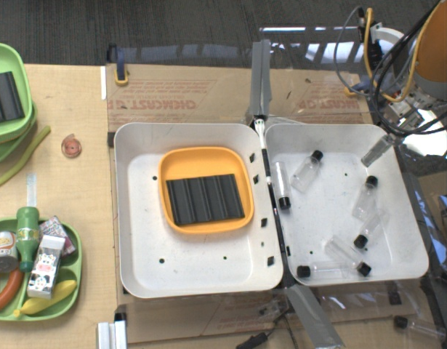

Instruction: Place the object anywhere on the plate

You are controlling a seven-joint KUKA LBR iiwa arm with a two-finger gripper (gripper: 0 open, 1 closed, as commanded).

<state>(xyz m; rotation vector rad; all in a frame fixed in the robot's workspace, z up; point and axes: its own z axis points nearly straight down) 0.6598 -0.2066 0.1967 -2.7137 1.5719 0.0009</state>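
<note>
Clear vials scattered in right bin, long axes varied; orange plate in left bin.

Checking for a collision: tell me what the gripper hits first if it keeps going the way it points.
The gripper points down and left into the right bin. Probably the clear vial just below it comes first, else the bin floor; depth is unclear.

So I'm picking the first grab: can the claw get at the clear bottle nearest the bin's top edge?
Probably yes. The bottle lies alone on the right bin floor, nothing over it, apart from the others, and the claw hangs just to its right.
</note>
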